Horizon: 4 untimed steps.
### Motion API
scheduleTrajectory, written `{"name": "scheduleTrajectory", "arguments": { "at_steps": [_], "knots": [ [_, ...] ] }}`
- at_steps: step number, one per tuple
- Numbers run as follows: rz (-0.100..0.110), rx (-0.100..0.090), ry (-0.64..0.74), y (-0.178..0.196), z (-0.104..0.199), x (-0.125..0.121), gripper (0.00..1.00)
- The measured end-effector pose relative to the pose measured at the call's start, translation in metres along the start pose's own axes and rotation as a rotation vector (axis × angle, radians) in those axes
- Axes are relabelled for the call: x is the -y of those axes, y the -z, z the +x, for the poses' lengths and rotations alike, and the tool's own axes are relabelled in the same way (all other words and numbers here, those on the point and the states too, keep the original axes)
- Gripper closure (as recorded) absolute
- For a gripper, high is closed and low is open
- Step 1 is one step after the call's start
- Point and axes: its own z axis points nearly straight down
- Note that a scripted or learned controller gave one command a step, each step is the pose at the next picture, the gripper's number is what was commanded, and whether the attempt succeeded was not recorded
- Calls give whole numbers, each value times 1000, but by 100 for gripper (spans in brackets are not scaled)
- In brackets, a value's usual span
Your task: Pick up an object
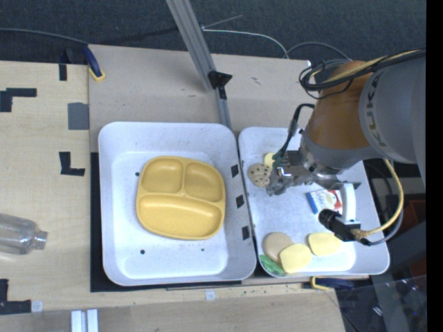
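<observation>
Round speckled cookie (259,174) just beside gripper (277,184), jaw state impossible to tell.

Wooden bench (149,99) carries two white bins: left bin (111,185), right bin (377,258); clear bottle (17,235) at left edge.

A pale wooden bench top (149,95) is seen under w/ black tape marks (19,97) at its left. Dark grey carpet (83,9) is seen beyond the far edge. A slanted grey metal pole (190,30) is fixed at the bench's rear. A clear plastic bottle (19,235) is laid at the left edge. Lighting is even.
</observation>
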Motion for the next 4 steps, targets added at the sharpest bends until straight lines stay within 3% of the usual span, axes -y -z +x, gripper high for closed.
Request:
{"name": "scheduleTrajectory", "arguments": {
  "at_steps": [1,2,3,4],
  "knots": [
    [-6,0,6,2,99,46,100],
    [-12,5,-6,3,35,17,100],
    [-10,1,2,3,56,7,100],
    [-15,4,-3,4,12,-51,100]
  ]
}}
